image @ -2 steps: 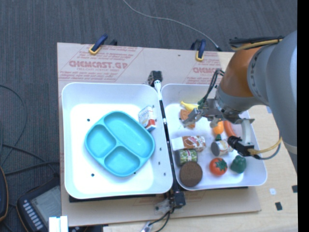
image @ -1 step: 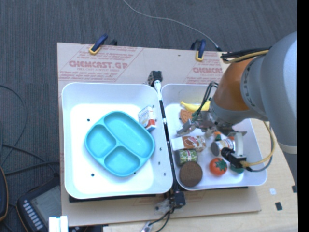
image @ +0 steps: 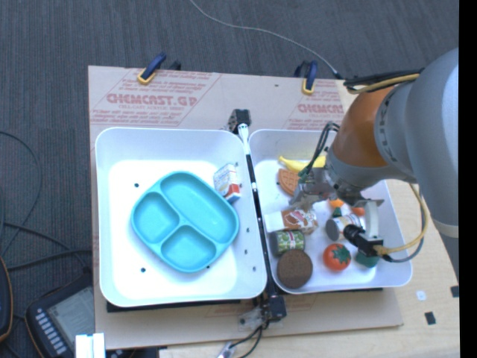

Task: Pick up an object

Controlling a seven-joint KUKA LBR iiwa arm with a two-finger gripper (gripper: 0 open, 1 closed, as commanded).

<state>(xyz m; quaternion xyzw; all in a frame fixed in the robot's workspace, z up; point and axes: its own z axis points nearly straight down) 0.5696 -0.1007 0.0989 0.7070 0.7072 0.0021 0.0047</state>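
Arm (image: 395, 125) is in over the right bin (image: 395, 274), wrist low above the clutter near that bin's middle. Pincer (image: 317, 192) sits down among the items, roughly over the packet (image: 299, 219) and just beside the banana (image: 298, 162); can't tell how wide it stands or whether it has anything, as the wrist and cabling hide the tip.

Candidates all in the right bin: banana by the far edge, a brown snack (image: 287, 181) next to it, packet mid-bin, green can (image: 289, 241) and brown disc (image: 295, 268) toward the near-left corner, tomato (image: 337, 256) near the front edge. Tightly packed, several touching.

Left bin (image: 119, 274) has the blue tray (image: 185, 221) in the middle and a small carton (image: 228, 182) by its right wall.

Step, as I read it: descent/approach onto a target, grasp not confirmed. Next move needs a clean close on a single item, then a straight lift. Neighbours are close enough that a glancing grip or a two-item snag looks likely. Check that the item clears the bin floor before calling it a pick.
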